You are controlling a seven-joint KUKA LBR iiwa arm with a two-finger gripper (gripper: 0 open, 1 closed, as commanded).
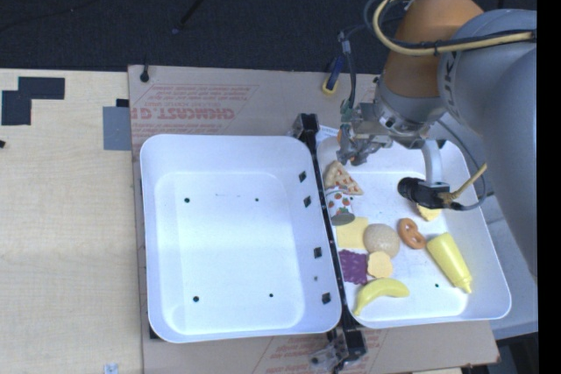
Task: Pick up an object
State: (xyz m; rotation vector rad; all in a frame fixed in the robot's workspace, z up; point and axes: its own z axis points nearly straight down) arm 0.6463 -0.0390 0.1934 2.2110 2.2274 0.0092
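Pizza looks like our nearest candidate: a small flat plastic toy pizza slice, tan with red spots [342,179], lies in the right-hand shallow white bin [491,298], close against the divider between the two bins and just below the claw [358,150]. We judge it light, stiff and thin, so it offers little height; taking it across its narrow width, edge to edge, seems safer than pressing on its face, where it could slide on the smooth floor. Below it sit a small grey-and-white piece [341,210], a pale yellow flat block [352,234], a beige round ball [381,238], a purple lump [353,264], a yellow plastic banana [379,292], a brown pretzel-like ring [410,232] and a yellow cone-shaped bottle [450,260]. Whether the claw is spread or closed we cannot tell; nothing is visibly between its tips. The left-hand white bin [158,188] rests beside it on the tabletop [61,232].
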